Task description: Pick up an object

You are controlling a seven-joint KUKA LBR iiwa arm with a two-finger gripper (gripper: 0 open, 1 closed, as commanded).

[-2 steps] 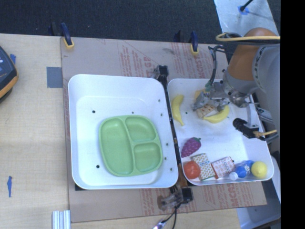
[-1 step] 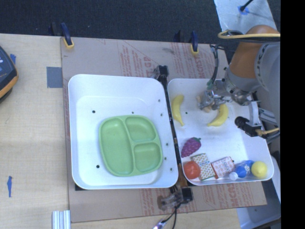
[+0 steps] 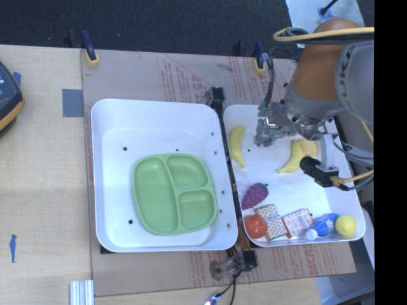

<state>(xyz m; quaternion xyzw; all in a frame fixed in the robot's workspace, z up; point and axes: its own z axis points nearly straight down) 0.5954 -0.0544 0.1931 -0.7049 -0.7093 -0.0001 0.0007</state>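
Observation:
My gripper [image 3: 266, 134] hangs over the far part of the right bin [image 3: 280, 178], between two bananas. One yellow banana [image 3: 236, 146] lies at the bin's left wall, left of the gripper. A second banana [image 3: 296, 157] lies to its right, partly under the wrist. A purple grape bunch [image 3: 254, 195] lies mid-bin. Along the near wall sit a red tomato [image 3: 255, 226], two small cartons [image 3: 285, 222], a blue bottle [image 3: 322, 227] and a yellow lemon [image 3: 346, 225]. Nothing shows between the fingers.
The left bin [image 3: 114, 132] holds a green divided plate [image 3: 175, 192]. A black clip [image 3: 217, 96] sits at the far end of the gap between the bins. The arm and its cables [image 3: 331, 75] cover the right bin's far right corner.

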